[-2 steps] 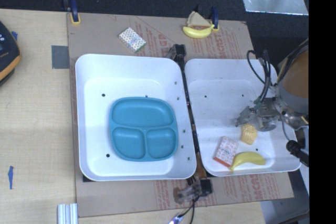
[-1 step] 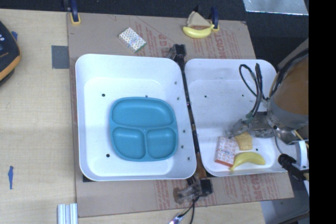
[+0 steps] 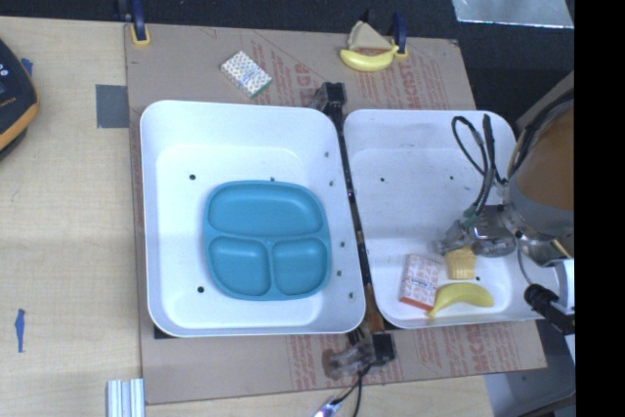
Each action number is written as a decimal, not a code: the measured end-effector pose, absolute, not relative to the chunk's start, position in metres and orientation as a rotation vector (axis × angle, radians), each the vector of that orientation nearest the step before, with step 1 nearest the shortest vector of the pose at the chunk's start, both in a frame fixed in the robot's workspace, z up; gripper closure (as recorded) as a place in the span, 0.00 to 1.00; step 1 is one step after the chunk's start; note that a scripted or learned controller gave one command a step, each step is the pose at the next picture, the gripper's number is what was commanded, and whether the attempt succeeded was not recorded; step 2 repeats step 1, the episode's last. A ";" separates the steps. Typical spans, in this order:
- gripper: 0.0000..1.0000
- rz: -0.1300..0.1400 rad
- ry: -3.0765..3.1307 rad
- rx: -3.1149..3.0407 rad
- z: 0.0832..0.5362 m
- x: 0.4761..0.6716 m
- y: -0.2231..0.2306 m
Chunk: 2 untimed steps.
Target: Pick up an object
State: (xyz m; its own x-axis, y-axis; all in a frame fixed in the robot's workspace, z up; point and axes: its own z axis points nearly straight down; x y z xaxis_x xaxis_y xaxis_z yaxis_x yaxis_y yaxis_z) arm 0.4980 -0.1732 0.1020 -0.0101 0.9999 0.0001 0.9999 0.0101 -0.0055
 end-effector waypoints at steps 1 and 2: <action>1.00 0.003 -2.228 -2.212 0.095 0.543 -0.101; 1.00 0.003 -2.228 -2.212 0.095 0.543 -0.101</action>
